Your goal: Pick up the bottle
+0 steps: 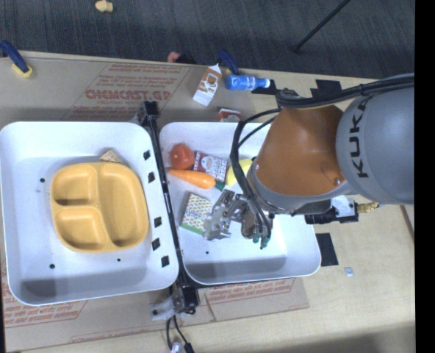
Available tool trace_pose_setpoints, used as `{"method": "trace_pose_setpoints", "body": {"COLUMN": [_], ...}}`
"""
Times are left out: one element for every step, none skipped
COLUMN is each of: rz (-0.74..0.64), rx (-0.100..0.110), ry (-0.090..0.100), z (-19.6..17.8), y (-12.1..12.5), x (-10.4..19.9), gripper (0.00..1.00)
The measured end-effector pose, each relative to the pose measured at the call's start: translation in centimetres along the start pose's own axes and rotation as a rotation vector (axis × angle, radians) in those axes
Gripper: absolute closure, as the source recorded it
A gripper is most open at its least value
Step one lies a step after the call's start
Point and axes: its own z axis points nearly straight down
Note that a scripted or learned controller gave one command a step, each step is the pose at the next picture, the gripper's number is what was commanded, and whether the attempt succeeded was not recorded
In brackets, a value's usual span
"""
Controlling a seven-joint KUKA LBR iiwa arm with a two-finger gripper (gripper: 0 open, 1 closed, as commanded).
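I can't tell how the jaws stand; my gripper (228, 219) sits low in the right bin (298, 259). At its 11 o'clock lies a carrot (192, 177). The blue bottle (241, 82) lies outside on the bench, at 12 o'clock.

Smooth white plastic bins (26, 271), faintly glossy. Matt yellow plastic tray (100, 204). Printed brown cardboard over the tabletop (129, 87). Clear blue plastic bottle (243, 83), shiny. Bare metal claw (228, 219). Glossy orange band (302, 153), smooth grey arm casing (386, 145).
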Motion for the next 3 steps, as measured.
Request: {"method": "trace_pose_setpoints", "body": {"rz": [-0.083, -0.221, -0.104], "rx": [0.000, -0.001, 0.000], "ry": [-0.007, -0.002, -0.006], "z": [-8.5, 2.1, -6.6], "y": [-7.1, -7.1, -11.9], "x": [-2.5, -2.5, -4.2], "gripper": [1.00, 1.00, 1.00]}}
